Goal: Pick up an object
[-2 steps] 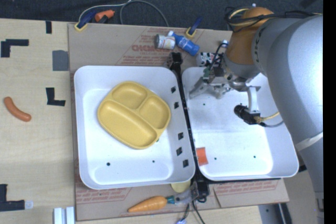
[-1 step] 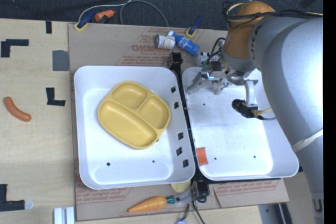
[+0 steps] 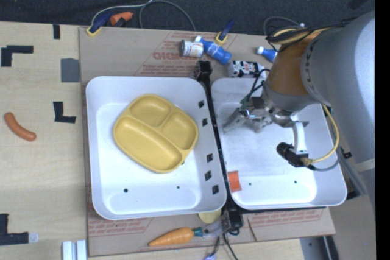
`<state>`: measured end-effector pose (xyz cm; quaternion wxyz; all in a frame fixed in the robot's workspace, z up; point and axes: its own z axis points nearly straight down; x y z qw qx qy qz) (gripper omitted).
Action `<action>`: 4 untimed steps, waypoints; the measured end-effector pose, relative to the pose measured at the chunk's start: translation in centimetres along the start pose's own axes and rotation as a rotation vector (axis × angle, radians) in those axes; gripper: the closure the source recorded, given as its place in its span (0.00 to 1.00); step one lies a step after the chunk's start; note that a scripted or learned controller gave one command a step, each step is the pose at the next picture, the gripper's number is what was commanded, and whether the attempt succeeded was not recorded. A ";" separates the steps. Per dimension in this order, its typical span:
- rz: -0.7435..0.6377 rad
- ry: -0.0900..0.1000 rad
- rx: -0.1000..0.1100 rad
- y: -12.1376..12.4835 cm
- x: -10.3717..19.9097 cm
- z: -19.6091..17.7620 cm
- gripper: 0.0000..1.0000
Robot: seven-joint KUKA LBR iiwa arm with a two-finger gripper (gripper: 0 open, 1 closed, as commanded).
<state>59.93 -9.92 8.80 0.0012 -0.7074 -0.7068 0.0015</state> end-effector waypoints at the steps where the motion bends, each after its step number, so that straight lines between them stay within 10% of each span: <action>1: -0.004 -0.001 -0.009 7.1 -0.5 0.2 0.00; 2: -0.004 -0.002 -0.007 7.0 -0.5 -0.8 1.00; 3: -0.004 -0.003 -0.006 7.0 -0.5 -0.8 0.00; 4: -0.003 -0.003 -0.008 5.2 -0.6 0.2 0.00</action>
